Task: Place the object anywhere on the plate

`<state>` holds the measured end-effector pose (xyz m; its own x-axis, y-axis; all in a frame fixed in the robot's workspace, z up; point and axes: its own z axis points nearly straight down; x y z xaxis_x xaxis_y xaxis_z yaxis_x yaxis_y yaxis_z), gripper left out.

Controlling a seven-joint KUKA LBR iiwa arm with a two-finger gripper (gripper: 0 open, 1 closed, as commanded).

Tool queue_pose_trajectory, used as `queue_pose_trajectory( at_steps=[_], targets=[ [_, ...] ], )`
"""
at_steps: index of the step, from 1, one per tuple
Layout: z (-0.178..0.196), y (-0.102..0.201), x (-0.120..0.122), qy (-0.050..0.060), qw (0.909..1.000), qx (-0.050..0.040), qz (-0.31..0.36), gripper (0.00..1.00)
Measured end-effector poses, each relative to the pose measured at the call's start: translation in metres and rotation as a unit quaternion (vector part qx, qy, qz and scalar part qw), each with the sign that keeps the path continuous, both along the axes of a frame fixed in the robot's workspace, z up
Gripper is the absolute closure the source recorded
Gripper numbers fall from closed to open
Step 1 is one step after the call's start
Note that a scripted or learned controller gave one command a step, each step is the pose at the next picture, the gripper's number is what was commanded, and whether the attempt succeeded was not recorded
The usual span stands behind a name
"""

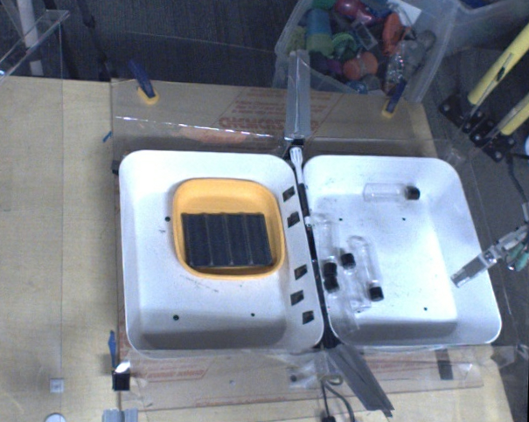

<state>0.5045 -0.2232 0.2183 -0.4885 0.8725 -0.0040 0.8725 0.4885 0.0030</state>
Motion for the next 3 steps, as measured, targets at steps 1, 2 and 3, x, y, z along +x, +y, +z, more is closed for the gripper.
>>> queue_pose_trajectory(
  at_steps=[1, 2, 3],
  targets=[
    [0.067, 0.000, 0.043, -0.001, 0.9910, -0.0011, 0.134, 0.00],
    [0.031, 0.000, 0.034, 0.001, 0.9664, 0.0005, 0.257, 0.00],
    [0.094, 0.000, 0.086, -0.002, 0.9312, -0.0025, 0.364, 0.00]
  ],
)
